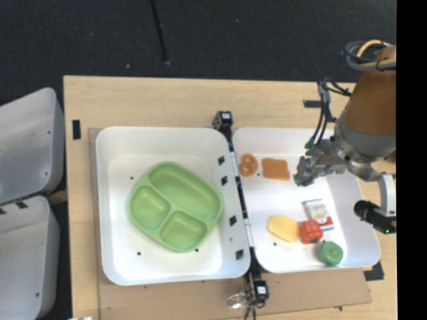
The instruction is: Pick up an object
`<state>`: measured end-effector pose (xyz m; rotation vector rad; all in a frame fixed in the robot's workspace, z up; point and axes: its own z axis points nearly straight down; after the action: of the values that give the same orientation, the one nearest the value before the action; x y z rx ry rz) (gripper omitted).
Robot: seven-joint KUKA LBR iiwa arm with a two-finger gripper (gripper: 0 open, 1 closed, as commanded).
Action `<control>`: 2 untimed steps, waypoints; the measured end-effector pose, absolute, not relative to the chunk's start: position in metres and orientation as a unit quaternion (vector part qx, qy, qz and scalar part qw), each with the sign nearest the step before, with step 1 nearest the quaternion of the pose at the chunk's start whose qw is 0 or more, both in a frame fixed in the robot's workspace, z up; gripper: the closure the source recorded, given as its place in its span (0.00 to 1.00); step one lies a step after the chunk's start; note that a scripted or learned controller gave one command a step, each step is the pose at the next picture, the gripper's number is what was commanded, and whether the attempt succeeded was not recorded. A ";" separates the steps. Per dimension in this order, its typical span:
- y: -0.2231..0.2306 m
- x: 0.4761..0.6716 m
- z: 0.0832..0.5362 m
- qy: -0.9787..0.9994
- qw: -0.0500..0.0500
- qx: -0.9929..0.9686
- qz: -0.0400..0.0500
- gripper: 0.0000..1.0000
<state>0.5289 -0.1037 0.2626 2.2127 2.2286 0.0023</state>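
Gripper (305, 172) of the grey-and-orange arm hangs low over the right bin (347, 255); whether it is open cannot be told. Nearest lies an orange-brown toy bread slice (275, 169), just to its left in the camera view, its long axis running left-right, with a small pretzel-like ring (247, 165) beyond.

We count two shallow white bins (107, 179), one green three-compartment plastic plate (175, 205), and six small items at three o'clock.
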 end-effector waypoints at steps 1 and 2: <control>-0.047 0.536 0.266 0.710 0.000 0.704 0.001 1.00; 0.005 0.530 0.266 0.710 -0.001 0.704 0.000 1.00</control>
<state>0.5296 0.0049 0.2661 2.2140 2.2314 0.0007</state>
